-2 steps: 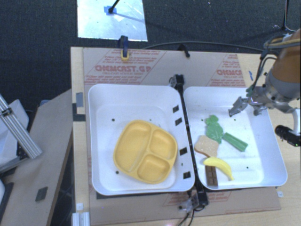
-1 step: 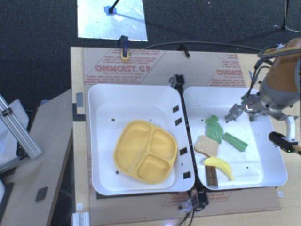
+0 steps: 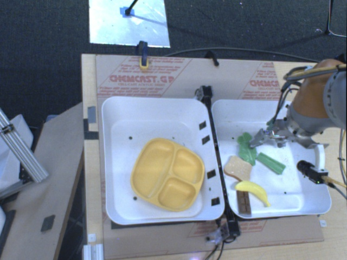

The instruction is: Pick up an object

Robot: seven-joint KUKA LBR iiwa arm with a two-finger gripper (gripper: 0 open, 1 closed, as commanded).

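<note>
Hovering low in the right bin (image 3: 312,199), the gripper (image 3: 259,138) has its jaws apart, holding nothing. Just beside its tips and slightly below lies a leafy green toy vegetable (image 3: 247,148), with a green stick (image 3: 270,163) nearby. Farther below sit a bread slice (image 3: 238,168) and a yellow banana (image 3: 253,191).

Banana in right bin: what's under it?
The banana lies across the top of a brown bar, beside the bread slice. The bar's upper end is covered, so its full length can't be seen.
</note>
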